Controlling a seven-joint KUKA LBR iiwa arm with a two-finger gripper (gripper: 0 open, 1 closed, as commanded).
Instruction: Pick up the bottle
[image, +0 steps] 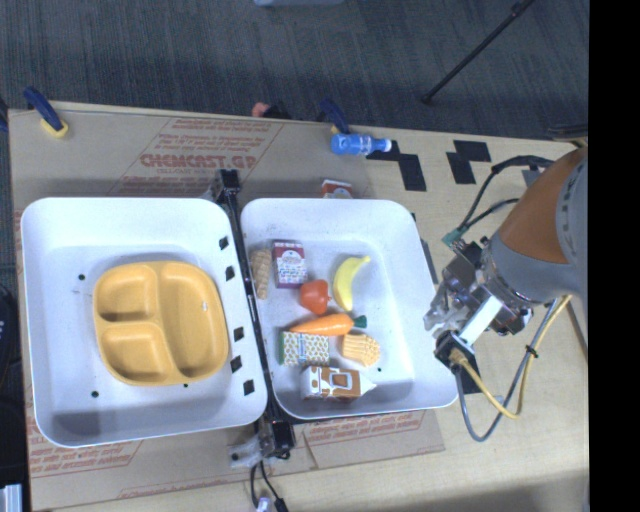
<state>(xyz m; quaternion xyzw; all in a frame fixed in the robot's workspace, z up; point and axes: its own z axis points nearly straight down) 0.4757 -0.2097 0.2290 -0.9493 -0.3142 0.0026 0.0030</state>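
Two white bins sit side by side on the bench, and the arm (545, 235) enters from the right, its grey body with the orange band bent down toward the bench just outside the right bin's (425, 300) right wall. The gripper (455, 335) hangs low beside that wall, over the bench and not over the bin, with cables and a yellow hose (500, 405) looping off it toward the near right; whether it is released or clenched cannot be told from this angle, and nothing shows between its tips. Red print on the cardboard sheet (200, 150) under the bins reads roughly "CHEMCAST GP", partly blurred; smaller red lines near it are too small to read. The bottle (358, 145) lies on its side on the bench beyond the far rim of the right bin, well apart from the gripper: small, blue body, pale cap end pointing right. The right bin holds a red carton (289, 263), a banana (348, 280), a tomato (314, 295), a carrot (322, 325), a corn cob (361, 349), a patterned box (304, 348), a small milk-style carton (335, 382) and a pale wafer-like piece (262, 272); labels on these are not legible. The left bin (60, 400) holds a yellow divided tray (160, 322). A blue clamp (45, 112) with a yellow tip sits at the far left corner of the bench.
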